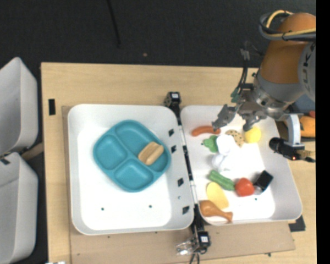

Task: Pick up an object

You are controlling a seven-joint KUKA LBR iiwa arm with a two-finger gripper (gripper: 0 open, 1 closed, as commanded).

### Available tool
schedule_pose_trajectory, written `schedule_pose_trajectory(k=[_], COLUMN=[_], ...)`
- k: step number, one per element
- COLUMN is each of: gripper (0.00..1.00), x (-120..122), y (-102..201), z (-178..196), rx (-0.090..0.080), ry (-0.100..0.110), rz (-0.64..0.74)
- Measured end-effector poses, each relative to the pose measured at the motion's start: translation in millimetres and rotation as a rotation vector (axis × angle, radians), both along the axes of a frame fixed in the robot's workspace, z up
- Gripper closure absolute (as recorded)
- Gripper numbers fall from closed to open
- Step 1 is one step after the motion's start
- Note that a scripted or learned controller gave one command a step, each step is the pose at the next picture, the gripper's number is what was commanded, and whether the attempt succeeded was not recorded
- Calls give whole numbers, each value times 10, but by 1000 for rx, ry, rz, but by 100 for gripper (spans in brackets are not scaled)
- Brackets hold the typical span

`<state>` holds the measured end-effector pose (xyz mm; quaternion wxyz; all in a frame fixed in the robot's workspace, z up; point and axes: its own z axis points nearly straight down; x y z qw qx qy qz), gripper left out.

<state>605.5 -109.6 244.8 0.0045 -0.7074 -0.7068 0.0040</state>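
Note:
My gripper (pixel 236 119) hangs over the far part of the right bin (pixel 283 199), its two dark fingers spread open with nothing between them. Just below it lie a speckled cookie (pixel 237 137), a white piece (pixel 225 144) and a yellow lemon (pixel 253 135). An orange carrot (pixel 204 130) and a green piece (pixel 210 143) lie to the left of the gripper. Nearer the front are a green pepper (pixel 221 179), a red tomato (pixel 243 186), a black block (pixel 262 179), a yellow piece (pixel 216 194) and a drumstick (pixel 214 209).
The left bin (pixel 85 202) holds a blue compartment plate (pixel 124 147) with a bread roll (pixel 150 153) on it. A black-clipped divider (pixel 184 158) runs between the bins. White padded shapes (pixel 8 125) stand at the left of the bench.

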Motion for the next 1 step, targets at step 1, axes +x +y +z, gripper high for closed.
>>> schedule_pose_trajectory(k=[1], gripper=[0], x=[17], y=[1], z=[46], rx=[-1], ry=[-9], rz=[2])
